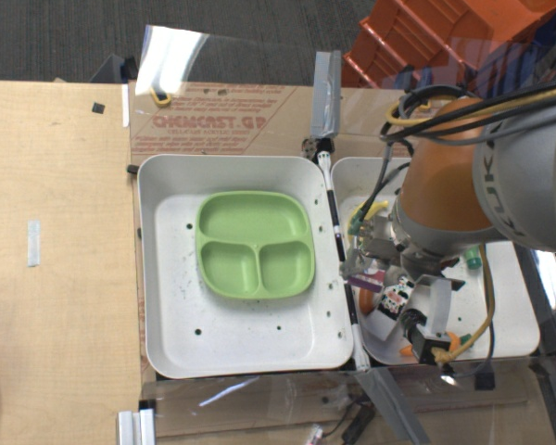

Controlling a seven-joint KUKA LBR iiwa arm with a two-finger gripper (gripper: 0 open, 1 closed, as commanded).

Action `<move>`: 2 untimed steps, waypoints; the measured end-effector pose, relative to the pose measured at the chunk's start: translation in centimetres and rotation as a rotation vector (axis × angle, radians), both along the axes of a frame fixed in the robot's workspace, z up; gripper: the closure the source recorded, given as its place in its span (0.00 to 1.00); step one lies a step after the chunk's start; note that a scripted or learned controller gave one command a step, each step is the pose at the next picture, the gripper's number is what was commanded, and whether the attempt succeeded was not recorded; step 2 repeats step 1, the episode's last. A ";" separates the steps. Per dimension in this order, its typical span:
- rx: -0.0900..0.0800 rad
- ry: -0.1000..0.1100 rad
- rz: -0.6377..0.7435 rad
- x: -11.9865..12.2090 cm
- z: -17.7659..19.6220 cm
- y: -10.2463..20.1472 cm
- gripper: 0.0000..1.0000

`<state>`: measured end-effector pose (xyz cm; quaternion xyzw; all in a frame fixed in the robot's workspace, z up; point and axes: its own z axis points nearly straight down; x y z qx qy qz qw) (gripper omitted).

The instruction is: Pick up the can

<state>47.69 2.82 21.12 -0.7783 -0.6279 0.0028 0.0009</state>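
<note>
Can or not, I cannot say for sure, but a small white thing with black markings [396, 297] lies in the right bin [524, 334], just beside the gripper [382, 276] and partly under the arm's wrist. That is the likeliest candidate from where I stand. The gripper hangs low over the left part of that bin, close to the wall shared with the other bin. The wrist hides its business end, so I cannot tell whether it is spread or pressed together, or whether anything sits in it. A dark reddish-purple piece [361, 282] lies at its left side, against the bin wall. Toward the bin's near edge are some small orange bits [454, 343], and a little teal thing [473, 262] peeks out to the right of the wrist. Above it all is the arm's orange band [445, 188], with black and yellow cables [486, 318] looping around it. In the left bin [153, 248] a green divided plate [255, 244] lies flat, three compartments up, well apart from the gripper. Behind the bins lies a cardboard sheet [222, 114] with red print.
</note>
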 end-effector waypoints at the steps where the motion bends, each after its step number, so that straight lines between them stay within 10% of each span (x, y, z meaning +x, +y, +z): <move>1: -0.001 0.000 -0.079 0.0 -0.7 4.0 1.00; 2: -0.001 0.000 -0.079 0.0 -0.7 4.0 1.00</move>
